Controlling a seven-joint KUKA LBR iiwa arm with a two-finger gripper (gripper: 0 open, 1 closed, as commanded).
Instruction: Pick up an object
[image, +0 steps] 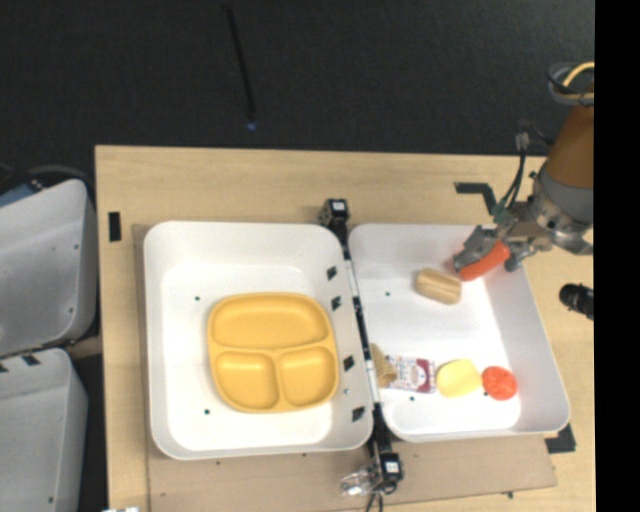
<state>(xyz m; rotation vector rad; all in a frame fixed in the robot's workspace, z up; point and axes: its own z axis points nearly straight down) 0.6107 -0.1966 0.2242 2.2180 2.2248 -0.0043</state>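
The claw (484, 255) hung at the right of the frame, over the upper part of the right bin (520, 345). An orange carrot-like toy (481, 264) sat between its fingers, so the claw was clamped on it. Just left of it lay a tan bread piece (438, 286). A yellow divided plate (272, 351) lay in the left bin (180, 260) on the worktop (250, 180).

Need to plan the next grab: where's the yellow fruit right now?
The yellow fruit lies near the front edge of the right bin, between the small packet and the red ball.
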